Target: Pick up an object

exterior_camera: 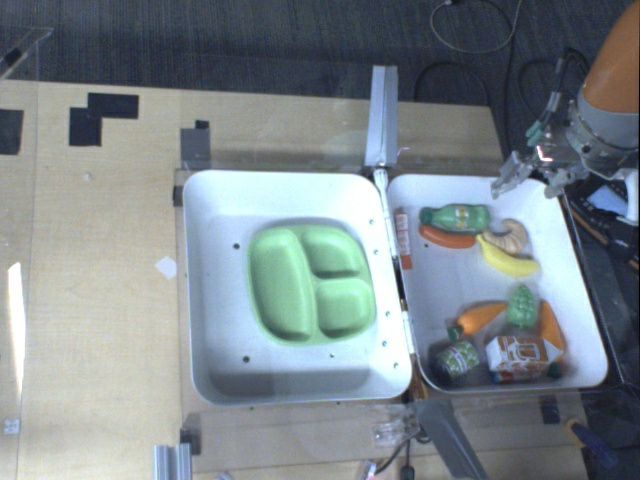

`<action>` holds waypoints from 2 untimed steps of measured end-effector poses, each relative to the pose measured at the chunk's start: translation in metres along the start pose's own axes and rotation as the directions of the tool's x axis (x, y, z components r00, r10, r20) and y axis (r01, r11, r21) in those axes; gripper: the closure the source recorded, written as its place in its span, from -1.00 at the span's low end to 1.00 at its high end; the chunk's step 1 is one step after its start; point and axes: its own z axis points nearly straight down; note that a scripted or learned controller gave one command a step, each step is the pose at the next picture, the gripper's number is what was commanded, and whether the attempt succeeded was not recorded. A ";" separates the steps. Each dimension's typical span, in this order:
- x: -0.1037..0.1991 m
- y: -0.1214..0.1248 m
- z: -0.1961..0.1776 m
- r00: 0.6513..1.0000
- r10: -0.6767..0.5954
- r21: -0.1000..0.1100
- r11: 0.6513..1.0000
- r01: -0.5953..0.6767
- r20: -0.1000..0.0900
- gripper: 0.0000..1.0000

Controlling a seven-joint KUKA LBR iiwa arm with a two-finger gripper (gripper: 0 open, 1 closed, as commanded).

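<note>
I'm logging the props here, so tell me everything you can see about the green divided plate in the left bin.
The green plate is pale green, looks like matte plastic, with rounded corners and three recessed compartments: one long one on its left, two smaller ones stacked on its right. It lies flat, face up, slightly rotated, near the middle of the left bin, resting on the bin floor. Nothing lies in it or touches it otherwise.

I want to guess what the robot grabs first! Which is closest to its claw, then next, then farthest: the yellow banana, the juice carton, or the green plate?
From the gripper, at the right bin's far right corner:
1. Banana, in the far part of the right bin.
2. Juice carton, at the right bin's near edge.
3. Green plate, over in the left bin.
</note>
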 end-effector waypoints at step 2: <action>0.039 0.004 0.122 0.989 -0.145 -0.043 0.988 0.145 0.016 -1.00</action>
